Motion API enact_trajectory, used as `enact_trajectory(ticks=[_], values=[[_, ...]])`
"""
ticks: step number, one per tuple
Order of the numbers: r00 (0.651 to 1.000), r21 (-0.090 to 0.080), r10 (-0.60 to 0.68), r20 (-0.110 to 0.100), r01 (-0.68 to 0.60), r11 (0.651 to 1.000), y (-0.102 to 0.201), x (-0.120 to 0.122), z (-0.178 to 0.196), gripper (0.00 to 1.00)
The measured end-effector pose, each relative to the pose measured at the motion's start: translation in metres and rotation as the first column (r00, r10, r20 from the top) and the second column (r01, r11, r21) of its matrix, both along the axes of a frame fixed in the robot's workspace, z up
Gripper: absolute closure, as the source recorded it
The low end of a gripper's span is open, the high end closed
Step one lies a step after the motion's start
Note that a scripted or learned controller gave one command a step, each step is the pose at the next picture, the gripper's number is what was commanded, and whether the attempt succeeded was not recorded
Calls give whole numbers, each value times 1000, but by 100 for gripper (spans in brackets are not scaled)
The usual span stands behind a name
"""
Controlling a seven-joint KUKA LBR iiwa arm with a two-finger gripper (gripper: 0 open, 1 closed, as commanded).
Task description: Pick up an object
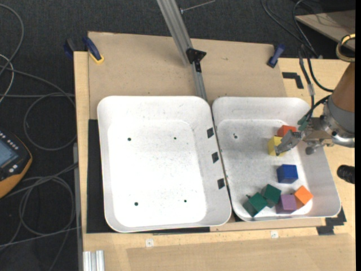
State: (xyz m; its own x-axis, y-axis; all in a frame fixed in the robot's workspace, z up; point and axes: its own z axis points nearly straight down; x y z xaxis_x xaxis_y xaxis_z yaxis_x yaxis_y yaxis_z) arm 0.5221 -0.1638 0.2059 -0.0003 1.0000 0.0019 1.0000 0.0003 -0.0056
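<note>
The arm came in from the right and the gripper (289,142) sat low over the right bin (248,157), its dark jaws angled down toward the far-right corner — right where a yellow block (274,145) and a red-orange block (286,131) huddled together. Whether the jaws were wide or closed on anything, I could not tell; the finger tips blurred into the blocks, so no claim of a hold.

The likely target was the yellow block, touching the red-orange one and tucked near the bin's right wall — an awkward spot, since a neighbour pressed against it leaves little room for a finger.

The rest of the pickings lay nearer: a blue block (287,173) stood alone mid-bin, and along the near edge sat two green blocks (264,199), a purple block (288,202) and an orange block (303,195), bunched where the bin floor curves up. The left bin (113,151) lay beside it on the surface (146,55).
</note>
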Motion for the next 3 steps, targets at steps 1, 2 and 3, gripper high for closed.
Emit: enact_trajectory(ticks=[1,2,3], values=[[1000,1,0,-2,0,1000,8,-6,-59,0],[1000,-9,0,22,1,1000,6,-1,-89,0],[1000,-10,-1,23,1,1000,5,-1,-79,100]])
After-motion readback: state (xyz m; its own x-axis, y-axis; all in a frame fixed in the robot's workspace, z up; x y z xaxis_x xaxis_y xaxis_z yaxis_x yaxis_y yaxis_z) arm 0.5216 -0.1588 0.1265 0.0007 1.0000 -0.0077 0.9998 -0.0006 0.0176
